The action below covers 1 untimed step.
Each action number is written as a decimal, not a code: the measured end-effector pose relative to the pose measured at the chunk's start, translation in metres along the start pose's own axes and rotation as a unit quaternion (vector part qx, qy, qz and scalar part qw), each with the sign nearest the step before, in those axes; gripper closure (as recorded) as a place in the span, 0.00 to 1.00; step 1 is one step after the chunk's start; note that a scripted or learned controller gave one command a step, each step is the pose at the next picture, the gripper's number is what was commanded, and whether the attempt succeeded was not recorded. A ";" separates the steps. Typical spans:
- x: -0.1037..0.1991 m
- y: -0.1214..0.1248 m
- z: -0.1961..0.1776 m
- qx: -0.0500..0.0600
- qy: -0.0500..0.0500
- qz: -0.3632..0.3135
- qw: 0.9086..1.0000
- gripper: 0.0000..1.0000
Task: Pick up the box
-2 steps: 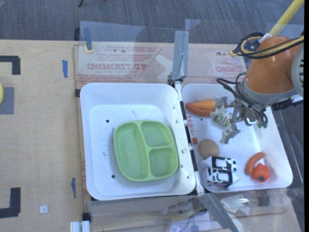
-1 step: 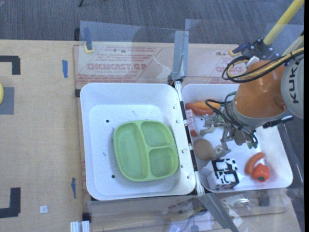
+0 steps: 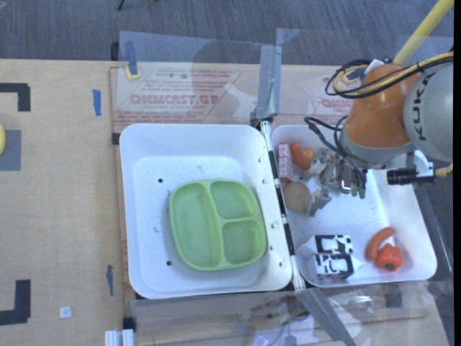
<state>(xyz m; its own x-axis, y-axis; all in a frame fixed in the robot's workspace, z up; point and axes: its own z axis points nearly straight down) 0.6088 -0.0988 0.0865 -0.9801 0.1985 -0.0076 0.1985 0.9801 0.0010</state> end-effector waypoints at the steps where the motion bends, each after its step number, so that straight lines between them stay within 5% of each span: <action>1: -0.023 -0.002 0.001 0.000 0.001 0.090 0.996 0.00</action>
<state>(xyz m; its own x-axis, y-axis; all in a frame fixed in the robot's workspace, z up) 0.6312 -0.1053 0.0858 -0.9288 0.3706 -0.0045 0.3706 0.9288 0.0018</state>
